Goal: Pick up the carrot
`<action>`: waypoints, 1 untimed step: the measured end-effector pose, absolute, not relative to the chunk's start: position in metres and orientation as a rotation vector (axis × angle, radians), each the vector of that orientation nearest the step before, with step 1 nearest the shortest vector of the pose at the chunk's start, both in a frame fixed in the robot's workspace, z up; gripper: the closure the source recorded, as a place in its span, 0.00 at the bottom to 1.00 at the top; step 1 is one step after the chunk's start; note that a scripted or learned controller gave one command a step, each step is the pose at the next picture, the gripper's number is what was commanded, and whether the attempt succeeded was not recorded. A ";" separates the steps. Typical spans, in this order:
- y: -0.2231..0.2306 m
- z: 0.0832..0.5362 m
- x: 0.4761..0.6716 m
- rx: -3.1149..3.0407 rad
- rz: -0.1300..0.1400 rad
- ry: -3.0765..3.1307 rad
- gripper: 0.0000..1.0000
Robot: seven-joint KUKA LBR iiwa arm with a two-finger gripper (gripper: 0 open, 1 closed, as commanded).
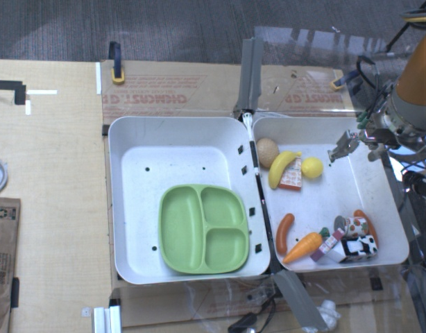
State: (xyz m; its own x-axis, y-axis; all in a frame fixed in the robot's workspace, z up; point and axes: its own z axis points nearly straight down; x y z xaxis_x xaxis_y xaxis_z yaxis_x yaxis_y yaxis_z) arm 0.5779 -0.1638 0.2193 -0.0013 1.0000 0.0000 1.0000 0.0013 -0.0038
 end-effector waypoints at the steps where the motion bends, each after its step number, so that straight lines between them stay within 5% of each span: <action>1: -0.100 0.129 0.548 -2.021 0.003 -2.402 0.00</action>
